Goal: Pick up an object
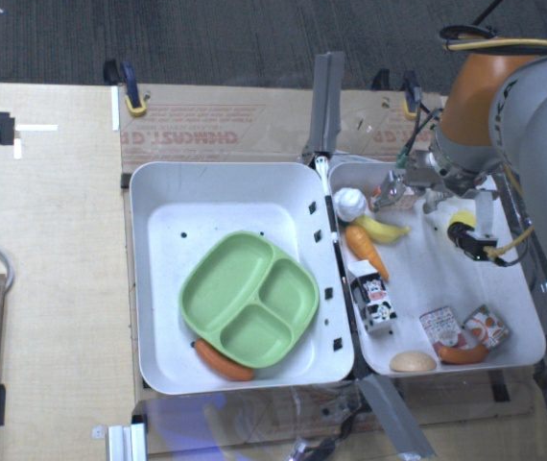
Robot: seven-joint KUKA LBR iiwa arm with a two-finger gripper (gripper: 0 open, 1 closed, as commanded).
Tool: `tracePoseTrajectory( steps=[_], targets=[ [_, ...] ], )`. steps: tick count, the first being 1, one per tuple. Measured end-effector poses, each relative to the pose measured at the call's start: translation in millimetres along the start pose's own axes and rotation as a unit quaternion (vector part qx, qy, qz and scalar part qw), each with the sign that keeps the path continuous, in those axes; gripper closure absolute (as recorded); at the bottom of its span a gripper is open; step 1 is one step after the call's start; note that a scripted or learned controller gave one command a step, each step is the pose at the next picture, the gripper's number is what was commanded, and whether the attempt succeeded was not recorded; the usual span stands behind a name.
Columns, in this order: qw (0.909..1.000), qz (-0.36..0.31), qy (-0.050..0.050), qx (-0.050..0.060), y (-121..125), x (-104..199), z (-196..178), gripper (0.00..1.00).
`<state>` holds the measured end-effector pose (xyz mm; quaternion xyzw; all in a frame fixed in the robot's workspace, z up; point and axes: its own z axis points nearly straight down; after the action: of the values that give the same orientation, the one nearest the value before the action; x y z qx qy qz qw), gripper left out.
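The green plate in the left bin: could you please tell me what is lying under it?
An orange sausage-like item pokes out from under the green plate at its near-left rim. How far it reaches beneath is covered.

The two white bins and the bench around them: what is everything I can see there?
Bins: 2, white, side by side, left, right
Divided plate: 1, green, left bin
Sausage: 1, orange-red, left bin, partly under plate
Ball: 1, white, right bin, far left corner
Banana: 1, yellow, beside ball
Carrot: 1, orange, below banana
Small carton: 1, black-and-white, right bin's left wall
Packets: 2, red-and-white, near corner
Egg-like thing: 1, tan, near edge
Arm: 1, grey and orange, over right bin
Gripper: 1, metallic, near banana
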<state>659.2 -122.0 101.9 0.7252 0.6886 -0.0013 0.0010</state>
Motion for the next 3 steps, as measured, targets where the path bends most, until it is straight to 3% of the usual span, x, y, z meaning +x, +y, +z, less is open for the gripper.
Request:
tracePoseTrajectory(
  steps=[1, 2, 3],
  targets=[
    [0.9982, 0.061, 0.001, -0.001, -32, 17, 9, 0.00],
    [0.9945, 0.105, 0.001, 0.001, -117, 16, 11, 0.00],
    [0.9993, 0.036, 0.002, 0.001, -181, -14, 11, 0.00]
  ],
)
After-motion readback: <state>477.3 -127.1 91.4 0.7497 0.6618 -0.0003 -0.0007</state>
